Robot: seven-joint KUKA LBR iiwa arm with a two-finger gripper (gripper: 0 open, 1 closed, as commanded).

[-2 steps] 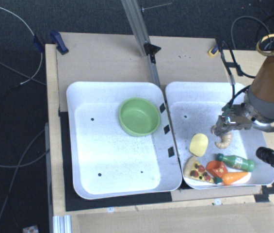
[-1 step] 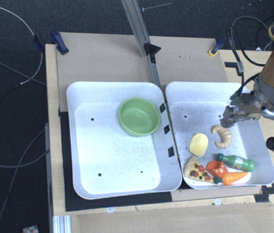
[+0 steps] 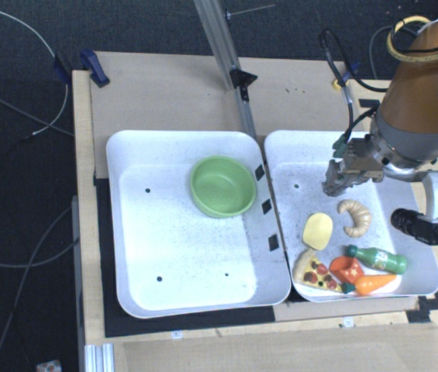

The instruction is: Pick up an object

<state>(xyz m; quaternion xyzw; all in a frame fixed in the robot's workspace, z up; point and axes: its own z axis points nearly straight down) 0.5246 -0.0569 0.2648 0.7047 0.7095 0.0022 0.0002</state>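
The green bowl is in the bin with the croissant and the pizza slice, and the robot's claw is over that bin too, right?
Not quite. The green bowl sits in the left bin, by itself. The croissant and the pizza slice are in the right bin, and the gripper is over that one, as the camera view shows.

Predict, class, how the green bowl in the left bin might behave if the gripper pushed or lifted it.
The green bowl sits upright on the left bin floor, so it would probably slide, not roll. It looks like light plastic. Its smooth rim may slip from the gripper.
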